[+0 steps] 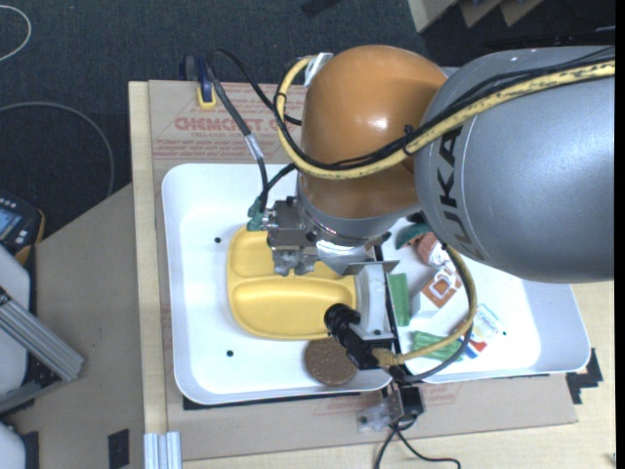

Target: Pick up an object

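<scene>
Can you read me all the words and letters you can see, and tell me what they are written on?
"CHEMCRAFT" or close to it, in faded red print on the brown cardboard sheet under the bins; partly blurred, so the spelling is unsure.
"KU", big black letters on the grey arm; the rest is cut off.
The small packets in the white bin carry print too small to read.

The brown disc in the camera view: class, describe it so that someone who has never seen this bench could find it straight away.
Start at the left white bin and find the big yellow object lying in it. Follow that object's near edge to the bin's front rim, just below the arm's wrist. The brown disc lies there: small, round, flat and dark brown, unlike its pale yellow, far larger neighbour.
</scene>
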Controlling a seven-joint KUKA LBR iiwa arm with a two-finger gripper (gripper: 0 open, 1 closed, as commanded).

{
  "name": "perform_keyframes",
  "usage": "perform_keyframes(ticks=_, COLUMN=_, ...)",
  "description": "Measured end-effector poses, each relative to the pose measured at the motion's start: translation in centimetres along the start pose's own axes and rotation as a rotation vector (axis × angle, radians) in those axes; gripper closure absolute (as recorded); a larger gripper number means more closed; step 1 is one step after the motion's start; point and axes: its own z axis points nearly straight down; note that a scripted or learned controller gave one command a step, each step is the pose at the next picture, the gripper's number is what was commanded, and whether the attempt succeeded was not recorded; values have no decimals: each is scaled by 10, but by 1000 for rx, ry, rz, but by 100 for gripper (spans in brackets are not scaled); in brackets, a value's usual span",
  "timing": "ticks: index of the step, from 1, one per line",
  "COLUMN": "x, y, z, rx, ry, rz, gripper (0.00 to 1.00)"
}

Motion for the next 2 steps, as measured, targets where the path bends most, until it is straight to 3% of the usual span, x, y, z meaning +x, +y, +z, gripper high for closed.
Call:
perform_keyframes(ticks=1, x=-89, y=66, z=-81, rx=-14, ry=-3, rz=7, gripper=100)
perform_keyframes(ticks=2, x=-128, y=-1, z=-173, rx=-12, ry=1, rz=1, gripper=100)
